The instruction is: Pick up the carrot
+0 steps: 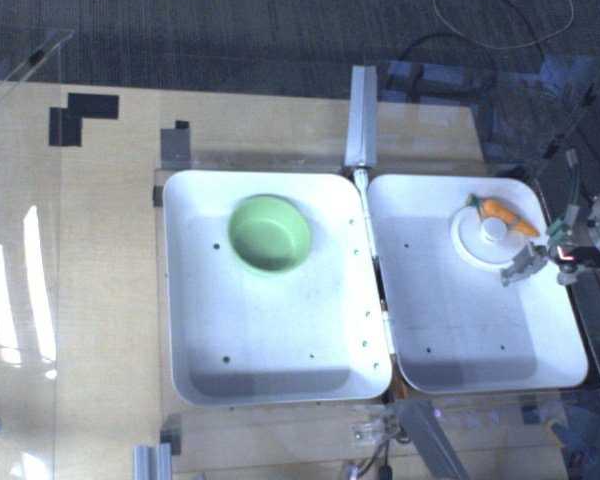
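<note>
Camera view: a green bowl (270,232) sits in the left bin (195,358). In the right bin (450,358) the carrot (507,214) lies against a white disc (488,238), touching its far rim. Just right of them the gripper (523,267) hangs low, jaws apart and holding nothing, the arm (590,248) entering level from the right.

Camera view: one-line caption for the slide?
Claw hovers in the right bin just short of the carrot on a white dish; green bowl sits in the left bin.
</note>
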### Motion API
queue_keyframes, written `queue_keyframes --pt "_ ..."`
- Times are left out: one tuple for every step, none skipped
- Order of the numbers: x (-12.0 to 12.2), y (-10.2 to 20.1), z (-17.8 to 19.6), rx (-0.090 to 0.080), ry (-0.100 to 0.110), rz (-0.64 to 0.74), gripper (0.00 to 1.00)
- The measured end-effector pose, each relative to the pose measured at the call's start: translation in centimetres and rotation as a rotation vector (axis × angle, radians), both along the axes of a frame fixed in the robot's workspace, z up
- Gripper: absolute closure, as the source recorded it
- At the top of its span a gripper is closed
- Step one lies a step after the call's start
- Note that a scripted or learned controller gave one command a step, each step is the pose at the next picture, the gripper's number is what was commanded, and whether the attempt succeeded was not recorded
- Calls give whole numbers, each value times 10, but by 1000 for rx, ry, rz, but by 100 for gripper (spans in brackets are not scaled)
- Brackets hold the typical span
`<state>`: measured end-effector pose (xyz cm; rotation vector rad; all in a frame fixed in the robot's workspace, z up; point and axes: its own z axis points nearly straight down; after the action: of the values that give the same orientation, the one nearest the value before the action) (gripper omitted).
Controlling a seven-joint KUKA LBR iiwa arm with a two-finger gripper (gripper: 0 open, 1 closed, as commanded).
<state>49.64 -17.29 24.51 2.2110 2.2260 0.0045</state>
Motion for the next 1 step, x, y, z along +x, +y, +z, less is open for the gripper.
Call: queue_keyframes --pt "85 -22 -37 0 0 -47 0"
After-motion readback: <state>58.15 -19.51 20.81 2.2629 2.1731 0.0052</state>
